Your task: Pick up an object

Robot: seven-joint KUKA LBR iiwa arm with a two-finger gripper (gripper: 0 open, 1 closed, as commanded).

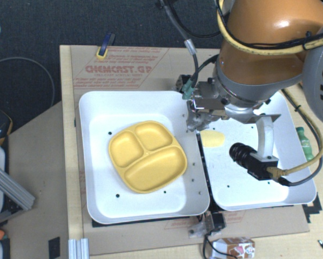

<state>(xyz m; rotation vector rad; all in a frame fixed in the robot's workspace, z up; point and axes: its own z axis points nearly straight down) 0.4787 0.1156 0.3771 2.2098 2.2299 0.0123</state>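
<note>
Robot claw (195,122) hangs over the seam btwn two white bins, grip state impossible to tell. Yellow divided plate (147,156) lies in the view-left bin (88,144). Pale yellow piece (212,139) sits just beside the claw in the right bin (237,190), w/ a green item (305,142) at its far edge.

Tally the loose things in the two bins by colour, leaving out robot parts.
Yellow: 1, the divided plate in the left bin
Pale yellow: 1, the small piece in the right bin
Green: 1, the slim item at the right bin's far side, partly behind a cable
Total: 3
</note>
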